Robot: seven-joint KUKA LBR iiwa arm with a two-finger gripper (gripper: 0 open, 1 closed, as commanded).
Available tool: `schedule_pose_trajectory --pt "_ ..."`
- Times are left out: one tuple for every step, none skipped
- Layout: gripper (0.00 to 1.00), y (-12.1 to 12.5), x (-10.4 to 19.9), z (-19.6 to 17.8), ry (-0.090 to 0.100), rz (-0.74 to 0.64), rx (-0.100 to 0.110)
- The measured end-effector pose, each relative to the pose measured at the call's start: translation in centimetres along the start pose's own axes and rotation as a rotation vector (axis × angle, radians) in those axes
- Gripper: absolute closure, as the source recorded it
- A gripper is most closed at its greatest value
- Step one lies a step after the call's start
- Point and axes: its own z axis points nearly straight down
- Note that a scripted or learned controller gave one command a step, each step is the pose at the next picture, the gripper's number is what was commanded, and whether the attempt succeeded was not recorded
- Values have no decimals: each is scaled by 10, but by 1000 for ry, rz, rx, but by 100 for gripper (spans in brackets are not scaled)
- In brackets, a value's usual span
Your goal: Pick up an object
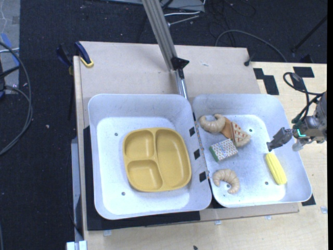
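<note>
The right bin (260,108) holds a yellow corn cob (275,168) near its right side, a croissant (227,179) at the front, another croissant (213,123) at the back, a pizza slice (237,134) beside it, and a green-speckled sandwich block (224,150) in the middle. My gripper (279,139) hangs over the bin's right edge, just above and behind the corn cob. Nothing shows between its fingers.
The left bin (104,139) holds a yellow three-compartment plate (156,159). A metal pole (162,30) slants down to the bins' back junction. Black clips (197,152) line the seam between the bins. Cables (299,82) lie on the bench at the right.
</note>
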Motion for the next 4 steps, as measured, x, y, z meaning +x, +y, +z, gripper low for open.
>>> schedule_pose_trajectory --pt "0 0 0 0 0 0 0" --pt "0 5 10 50 2 0 4" --pt "0 12 11 98 2 1 4" --pt "0 10 11 141 2 1 4"
